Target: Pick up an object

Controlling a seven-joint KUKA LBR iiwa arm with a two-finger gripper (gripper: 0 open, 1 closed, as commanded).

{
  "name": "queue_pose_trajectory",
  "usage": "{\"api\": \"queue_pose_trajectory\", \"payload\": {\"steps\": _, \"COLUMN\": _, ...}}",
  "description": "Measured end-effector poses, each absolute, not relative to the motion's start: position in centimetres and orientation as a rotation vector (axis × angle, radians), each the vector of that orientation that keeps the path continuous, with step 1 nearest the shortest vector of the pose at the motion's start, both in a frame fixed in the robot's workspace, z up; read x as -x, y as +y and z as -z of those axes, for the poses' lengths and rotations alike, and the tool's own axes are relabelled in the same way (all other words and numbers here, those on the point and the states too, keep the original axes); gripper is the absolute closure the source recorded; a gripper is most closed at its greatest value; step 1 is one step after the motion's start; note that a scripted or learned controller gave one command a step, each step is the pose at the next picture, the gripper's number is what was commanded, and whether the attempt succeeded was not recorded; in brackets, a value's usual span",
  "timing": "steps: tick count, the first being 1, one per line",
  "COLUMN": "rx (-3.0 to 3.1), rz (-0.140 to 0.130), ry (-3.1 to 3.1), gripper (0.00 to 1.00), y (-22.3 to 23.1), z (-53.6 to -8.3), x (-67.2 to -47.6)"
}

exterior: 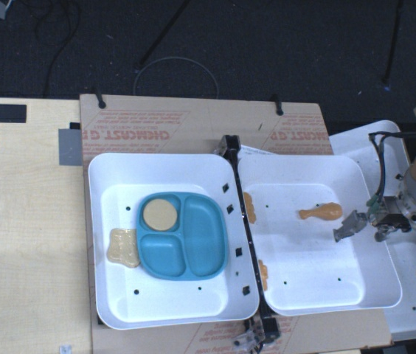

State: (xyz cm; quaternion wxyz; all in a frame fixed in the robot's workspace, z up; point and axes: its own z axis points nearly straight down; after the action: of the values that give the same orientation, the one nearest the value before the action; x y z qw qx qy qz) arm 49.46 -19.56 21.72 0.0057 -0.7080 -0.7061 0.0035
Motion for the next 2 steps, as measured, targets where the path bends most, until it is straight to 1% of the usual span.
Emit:
{"api": "queue_pose_trajectory", "payload": {"steps": 1, "rx": 2.221, "rz": -0.002, "ry": -2.221, "gripper": 0.00, "y": -19.6, "z": -22.3, "x": -49.7}}
{"api": "queue_pose_trajectory", "payload": {"steps": 2, "rx": 2.216, "rz": -0.005, "ry": -2.217, "gripper": 0.00, "y": -18.8, "z": -17.8, "x": -49.5}}
